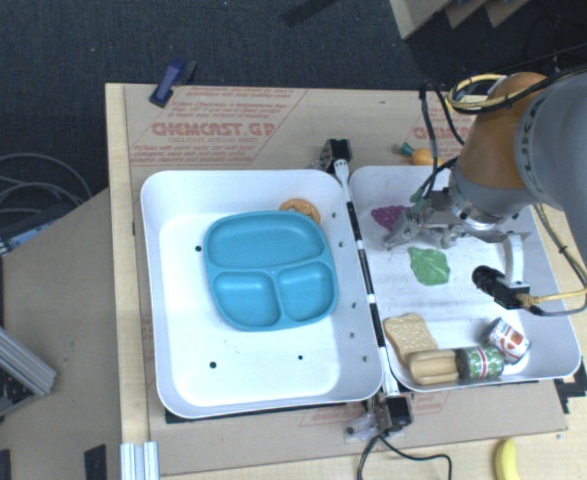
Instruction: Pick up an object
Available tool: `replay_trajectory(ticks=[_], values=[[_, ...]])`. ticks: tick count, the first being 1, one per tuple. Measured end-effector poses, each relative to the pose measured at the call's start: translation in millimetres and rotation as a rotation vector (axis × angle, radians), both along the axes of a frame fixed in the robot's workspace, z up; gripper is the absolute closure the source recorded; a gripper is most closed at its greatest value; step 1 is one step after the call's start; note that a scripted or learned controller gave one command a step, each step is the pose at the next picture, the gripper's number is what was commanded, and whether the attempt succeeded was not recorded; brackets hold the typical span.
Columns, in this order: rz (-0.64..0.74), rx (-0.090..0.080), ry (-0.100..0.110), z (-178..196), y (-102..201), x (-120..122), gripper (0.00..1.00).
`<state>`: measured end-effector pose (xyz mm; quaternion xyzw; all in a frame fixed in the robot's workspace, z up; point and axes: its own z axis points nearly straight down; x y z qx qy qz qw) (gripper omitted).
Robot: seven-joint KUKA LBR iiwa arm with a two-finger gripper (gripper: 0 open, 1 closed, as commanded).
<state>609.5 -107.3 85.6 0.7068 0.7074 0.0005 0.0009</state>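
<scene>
Pincer (425,230) low in the right bin (563,298), at its upper-left part, fingers spread open with nothing between them; purple piece (387,215) lies just left of it, green leaf-shaped piece (430,265) just below. Near that bin's front edge: bread slice (407,331), tan roll (432,366), green can (481,361) on its side, small red-and-white can (510,339). Left bin (173,298) holds a blue divided plate (270,268) (round cookie-like item (299,208) beside its far rim); both bins sit on the worktop (133,128).
</scene>
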Motion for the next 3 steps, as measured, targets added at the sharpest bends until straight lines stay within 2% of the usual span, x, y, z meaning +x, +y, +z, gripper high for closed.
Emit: replay_trajectory(ticks=[1, 2, 3], values=[[0.000, 0.001, 0.001, -1, 10, 57, 0.00], [-0.001, 0.001, 0.003, -1, 7, 27, 0.00], [-0.001, -0.001, -0.001, 36, -24, 58, 0.00]])
